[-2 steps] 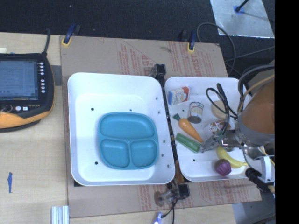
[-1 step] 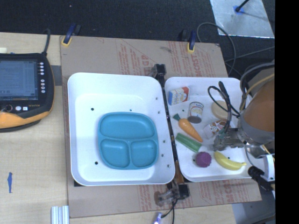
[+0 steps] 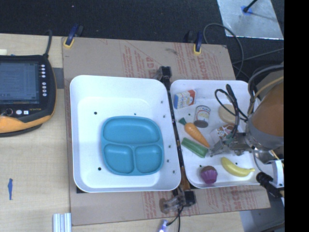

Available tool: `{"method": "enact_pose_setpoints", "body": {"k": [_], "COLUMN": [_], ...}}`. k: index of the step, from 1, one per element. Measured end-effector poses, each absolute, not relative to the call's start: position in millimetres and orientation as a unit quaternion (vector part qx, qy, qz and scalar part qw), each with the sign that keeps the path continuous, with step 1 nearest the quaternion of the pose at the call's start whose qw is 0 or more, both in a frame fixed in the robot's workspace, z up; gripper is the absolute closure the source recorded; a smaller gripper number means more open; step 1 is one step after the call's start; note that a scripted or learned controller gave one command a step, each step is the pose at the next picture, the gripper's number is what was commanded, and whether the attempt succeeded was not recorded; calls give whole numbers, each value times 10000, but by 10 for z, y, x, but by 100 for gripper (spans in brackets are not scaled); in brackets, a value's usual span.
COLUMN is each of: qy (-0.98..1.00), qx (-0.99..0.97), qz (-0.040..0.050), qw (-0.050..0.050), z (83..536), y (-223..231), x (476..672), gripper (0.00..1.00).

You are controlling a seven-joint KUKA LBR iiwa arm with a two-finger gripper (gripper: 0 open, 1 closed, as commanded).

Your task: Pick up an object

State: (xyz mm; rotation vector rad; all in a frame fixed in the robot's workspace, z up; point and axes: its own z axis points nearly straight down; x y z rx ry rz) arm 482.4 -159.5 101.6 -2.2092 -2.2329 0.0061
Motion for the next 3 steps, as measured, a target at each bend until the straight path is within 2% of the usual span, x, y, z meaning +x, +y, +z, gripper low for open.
{"method": "enact_pose_setpoints", "body": {"k": [1,2,3], "qy": [-7087,-7084,-7066], "qx": [-7055,-7058,-7075], "qz": [1,6,87], "qw": [-5,16,125], "z": [929,921,1014], "y": [-1985,-1918,-1071], "x": [5533,6311,6506], "gripper": [0,0,0]}}
